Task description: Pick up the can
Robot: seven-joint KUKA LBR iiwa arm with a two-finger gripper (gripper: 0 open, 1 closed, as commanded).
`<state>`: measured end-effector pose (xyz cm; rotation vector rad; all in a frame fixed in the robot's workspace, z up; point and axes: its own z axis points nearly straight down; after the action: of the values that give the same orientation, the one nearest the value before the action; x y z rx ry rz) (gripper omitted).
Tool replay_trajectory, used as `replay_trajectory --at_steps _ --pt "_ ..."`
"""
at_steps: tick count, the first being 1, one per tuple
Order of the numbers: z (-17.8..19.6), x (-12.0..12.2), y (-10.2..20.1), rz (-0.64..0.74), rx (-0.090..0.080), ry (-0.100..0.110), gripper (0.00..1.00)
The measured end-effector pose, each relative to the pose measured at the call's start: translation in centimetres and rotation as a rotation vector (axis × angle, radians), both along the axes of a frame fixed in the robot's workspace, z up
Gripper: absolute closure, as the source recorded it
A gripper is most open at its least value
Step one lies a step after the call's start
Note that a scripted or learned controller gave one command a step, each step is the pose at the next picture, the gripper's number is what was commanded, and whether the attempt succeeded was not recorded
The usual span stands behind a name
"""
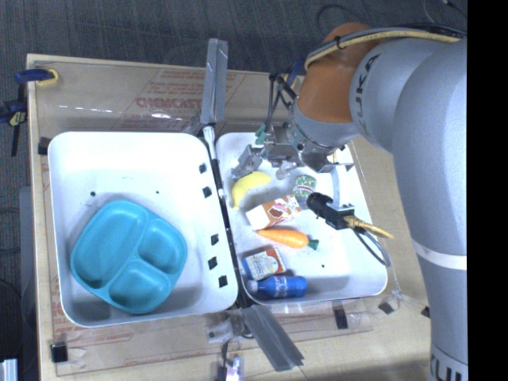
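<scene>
**Camera view.** The gripper (266, 155) hangs over the far end of the right bin (367, 270), above the banana (249, 186). You cannot tell from this angle whether the pincer is spread or pressed together, and nothing is seen pinched in it.

The can (305, 186), judged to be the small green-and-white cylinder, stands toward the far half of the same bin. It is just beside the orange-and-white carton (274, 211) and near the banana.

Centre the gripper over the can before you descend, and close across its round side.

Open room is scarce. The carton and banana crowd one side, the carrot (283, 238) lies nearer the camera, and the bin's far wall is close. Approach from straight above and lift vertically.
</scene>
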<state>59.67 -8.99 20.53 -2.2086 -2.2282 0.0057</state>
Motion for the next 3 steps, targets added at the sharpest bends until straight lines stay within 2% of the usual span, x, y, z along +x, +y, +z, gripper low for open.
replay_trajectory --at_steps 1,2,3 --pt "-6.1 1.2 -1.6 0.51 -0.011 -0.028 0.0" --pt "1.2 1.5 -8.5 0.431 -0.001 -0.006 0.0" --pt "-8.2 2.0 -12.0 0.42 0.001 -0.003 0.0"
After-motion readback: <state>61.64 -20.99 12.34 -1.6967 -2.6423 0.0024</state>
